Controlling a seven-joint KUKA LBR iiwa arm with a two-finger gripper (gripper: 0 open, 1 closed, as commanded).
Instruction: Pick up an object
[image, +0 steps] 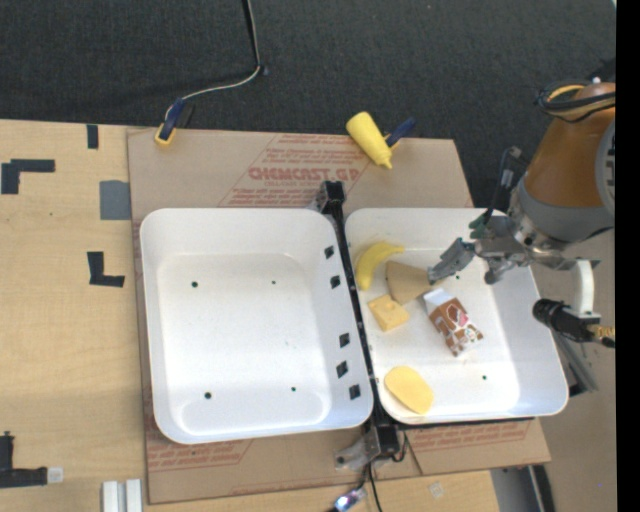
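Note:
The right bin (520, 385) holds a yellow banana (372, 262), a tan wedge (405, 281), a yellow cheese block (390, 314), a brown and white packet (455, 324) and a flat yellow disc (409, 389). My gripper (470, 258) hangs over the bin's upper right part, above and to the right of the tan wedge. Its dark fingers (447, 263) stand apart with nothing between them. The grey and orange arm (570, 170) comes in from the right.
The left bin (235, 325) sits beside the right one on brown cardboard (290, 165). A yellow bottle-shaped object (369, 138) lies on the cardboard beyond the bins. A cable with a yellow clip (172, 125) runs off at the back.

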